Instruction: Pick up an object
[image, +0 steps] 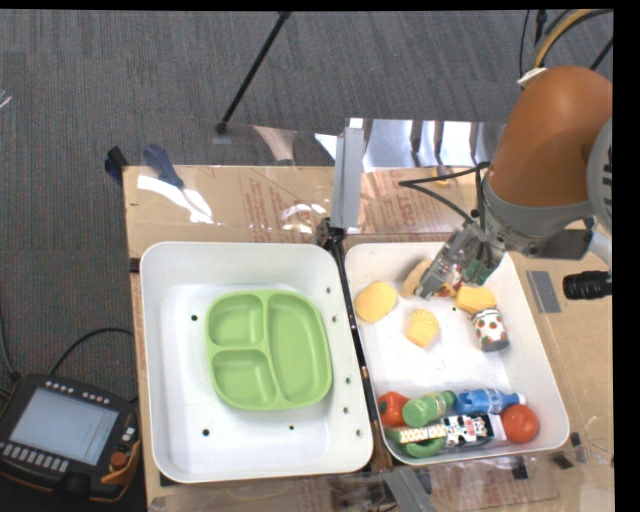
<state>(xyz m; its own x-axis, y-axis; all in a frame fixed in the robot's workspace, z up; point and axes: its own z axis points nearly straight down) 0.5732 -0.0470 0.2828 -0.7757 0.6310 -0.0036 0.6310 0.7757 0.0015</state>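
My gripper (436, 282) hangs over the back of the right bin (535, 350), pointing down and to the left. Its tip is close to a small tan piece (411, 275) by the bin's back wall. Touching or apart, I cannot tell. A round yellow fruit (375, 301) lies just left of the tip, and a smaller yellow piece (423, 328) lies below it. An orange-yellow block (476, 298) sits right beside the gripper, with a small red and white can (490, 330) next to it.
Along the right bin's front lie a red tomato (391, 408), a green bottle (431, 406), a blue bottle (489, 400), a red ball (520, 424) and a black and white box (457, 432). The left bin (170, 300) holds a green divided plate (268, 349).
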